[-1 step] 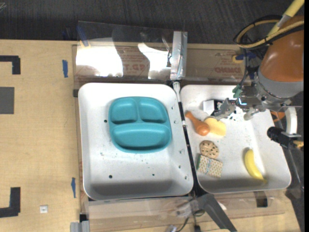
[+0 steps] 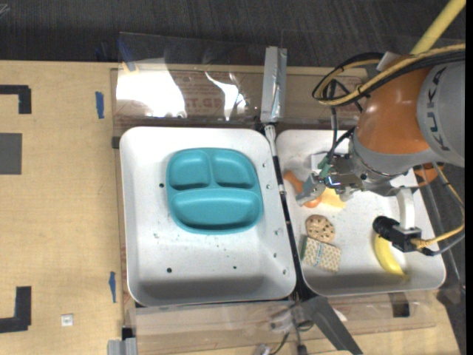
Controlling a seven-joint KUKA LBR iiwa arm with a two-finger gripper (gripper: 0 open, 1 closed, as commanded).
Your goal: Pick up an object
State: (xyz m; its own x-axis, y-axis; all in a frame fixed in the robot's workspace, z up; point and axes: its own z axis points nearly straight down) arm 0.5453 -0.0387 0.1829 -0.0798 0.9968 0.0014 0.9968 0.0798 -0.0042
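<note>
Camera view, sweeping from the left: the left bin was smooth white plastic with rounded corners, and in it sat a teal divided plate, glossy, with three shallow compartments. Across the divider, the right bin carried the small stuff. An orange carrot-like piece lay near its left wall. Just right of that, the gripper was down low over the bin, its tip right beside a pale yellow wedge; whether anything sat between the fingers, or how far they were spread, I couldn't tell. Below the gripper, apart from it, lay a round brown speckled cookie, and touching its lower edge a square pale cracker with a dotted surface. Further right, a curved yellow banana lay near the front right corner, well clear of the gripper.
</note>
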